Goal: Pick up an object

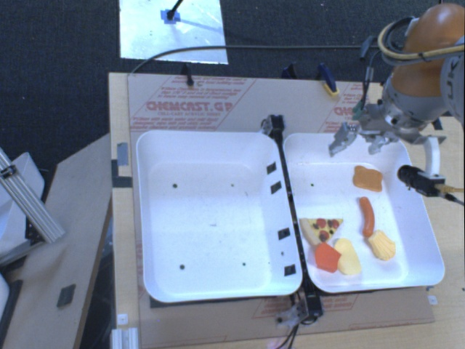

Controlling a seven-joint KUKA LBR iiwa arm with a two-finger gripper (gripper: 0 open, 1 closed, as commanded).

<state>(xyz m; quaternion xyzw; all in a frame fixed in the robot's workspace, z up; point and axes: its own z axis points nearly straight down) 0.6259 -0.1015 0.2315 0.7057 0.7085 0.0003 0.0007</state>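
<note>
My gripper [359, 142] hangs over the back edge of the right bin [418, 227], its two grey fingers spread apart with nothing between them. In that bin lie an orange toast-like piece [368, 178], a red sausage [367, 216], a pizza slice [321, 228], a red block [327, 257], a pale yellow piece [348, 256] and a yellow ridged piece [382, 246]. The toast piece is the nearest one, just in front of and below the fingers. All the pieces rest on the bin floor, apart from the gripper.
The left bin [211, 217] sits beside the right one, with a black clip strip [285, 202] along their shared wall. A black cylinder [418, 178] juts over the right bin's right rim. A shiny plate [172, 20] lies on the dark floor at the back.
</note>
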